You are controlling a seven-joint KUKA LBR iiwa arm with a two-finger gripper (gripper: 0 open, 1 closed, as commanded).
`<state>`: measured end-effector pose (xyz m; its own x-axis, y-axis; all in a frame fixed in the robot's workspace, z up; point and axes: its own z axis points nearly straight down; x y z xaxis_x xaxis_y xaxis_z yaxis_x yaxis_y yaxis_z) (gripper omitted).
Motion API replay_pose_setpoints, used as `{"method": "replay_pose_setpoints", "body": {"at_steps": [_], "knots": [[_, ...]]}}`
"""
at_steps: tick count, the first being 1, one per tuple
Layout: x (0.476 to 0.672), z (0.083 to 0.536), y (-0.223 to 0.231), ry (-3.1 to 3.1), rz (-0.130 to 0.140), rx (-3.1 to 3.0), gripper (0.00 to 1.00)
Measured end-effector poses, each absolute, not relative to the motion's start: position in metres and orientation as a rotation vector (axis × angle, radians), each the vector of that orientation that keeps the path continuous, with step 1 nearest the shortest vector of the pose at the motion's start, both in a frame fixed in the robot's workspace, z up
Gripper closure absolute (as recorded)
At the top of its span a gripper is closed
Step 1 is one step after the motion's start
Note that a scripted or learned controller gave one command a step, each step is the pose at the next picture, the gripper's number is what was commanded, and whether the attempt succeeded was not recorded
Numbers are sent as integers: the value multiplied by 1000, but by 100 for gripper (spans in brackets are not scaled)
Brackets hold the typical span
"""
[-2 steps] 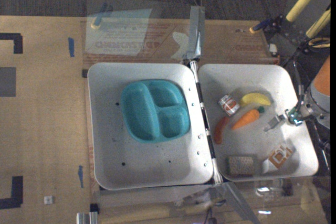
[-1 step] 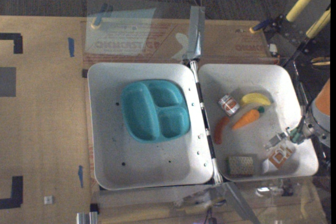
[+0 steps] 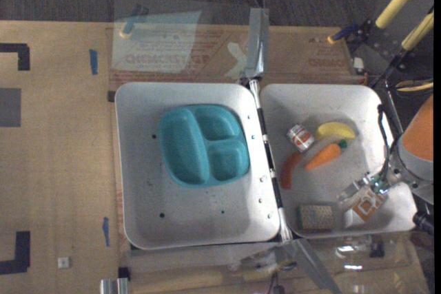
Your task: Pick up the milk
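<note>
the gripper [image 3: 360,191] is lowered in the right bin [image 3: 358,96], directly over the milk carton [image 3: 367,205]. whether it is apart or clamped cannot be told. the grasp step is judged in hand; a firm closing, then a lift, is needed next.

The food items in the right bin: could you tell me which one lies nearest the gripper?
The small orange-and-white carton, right beside the gripper; carrot, banana and can lie farther up.

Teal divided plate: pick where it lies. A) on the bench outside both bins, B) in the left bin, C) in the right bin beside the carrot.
B: the teal divided plate lies alone in the left bin, while the carrot lies in the right bin.
</note>
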<state>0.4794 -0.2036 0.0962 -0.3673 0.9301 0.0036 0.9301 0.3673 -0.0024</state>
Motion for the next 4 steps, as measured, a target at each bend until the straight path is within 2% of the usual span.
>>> {"method": "replay_pose_setpoints", "body": {"at_steps": [1, 2, 3, 4], "knots": [[525, 234, -224, -2527, 1, -1868, 0], [480, 91, -222, -2741, -1, -1532, 0], [551, 119, -176, -2551, 0, -1836, 0], [532, 226, -207, -2592, 1, -1778, 0]]}}
